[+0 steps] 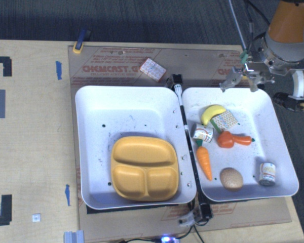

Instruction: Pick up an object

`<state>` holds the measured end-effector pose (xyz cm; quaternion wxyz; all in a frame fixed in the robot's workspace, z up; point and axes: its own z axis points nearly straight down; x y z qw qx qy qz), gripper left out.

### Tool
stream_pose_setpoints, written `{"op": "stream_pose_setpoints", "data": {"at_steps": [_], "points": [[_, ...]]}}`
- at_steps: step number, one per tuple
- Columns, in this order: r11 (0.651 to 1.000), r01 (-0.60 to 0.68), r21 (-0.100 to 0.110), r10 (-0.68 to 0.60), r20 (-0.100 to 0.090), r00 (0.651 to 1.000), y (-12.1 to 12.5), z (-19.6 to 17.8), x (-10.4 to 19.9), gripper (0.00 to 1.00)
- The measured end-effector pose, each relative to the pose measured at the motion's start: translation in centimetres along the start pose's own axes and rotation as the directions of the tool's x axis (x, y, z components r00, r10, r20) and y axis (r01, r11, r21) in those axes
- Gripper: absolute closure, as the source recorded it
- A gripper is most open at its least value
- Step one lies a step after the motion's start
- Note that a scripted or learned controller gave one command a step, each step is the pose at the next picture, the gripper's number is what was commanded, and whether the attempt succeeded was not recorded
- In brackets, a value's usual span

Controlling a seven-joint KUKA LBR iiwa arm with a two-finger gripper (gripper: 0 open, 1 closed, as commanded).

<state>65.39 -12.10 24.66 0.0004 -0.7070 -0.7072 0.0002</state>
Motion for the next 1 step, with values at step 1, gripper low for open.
{"op": "stream_pose_setpoints", "data": {"at_steps": [1], "points": [[1.000,-0.001,0.000,0.001,0.000,1.000,0.20,8.67,-4.52,0.00]]}}
